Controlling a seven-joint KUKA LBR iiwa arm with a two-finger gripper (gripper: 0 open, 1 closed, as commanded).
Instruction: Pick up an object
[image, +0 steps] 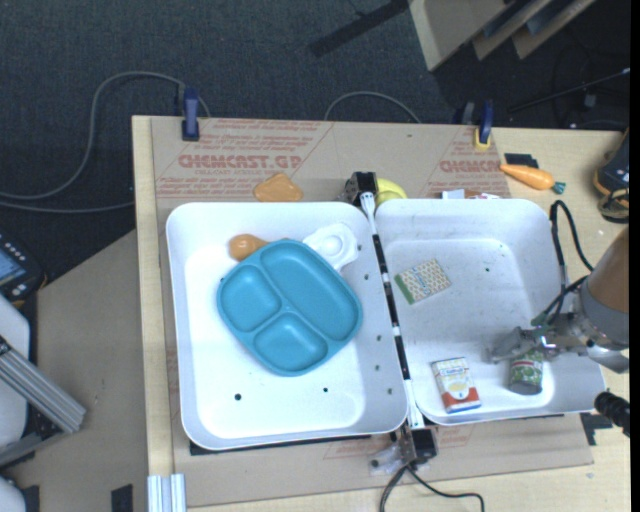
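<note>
The gripper (527, 350) hangs low in the right bin (480, 225), directly above a small green can (526, 375) by the near wall; whether it grips cannot be told. A carton (455, 385) lies left of the can.

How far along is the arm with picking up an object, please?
Reaching looks done: the hand is low in the right bin, just above a small dark green object. Closing on it and lifting remain; nothing is visibly raised. The small red and white box sits untouched nearby.

Pincer (520, 347) low — arm (610, 300) from right
</note>
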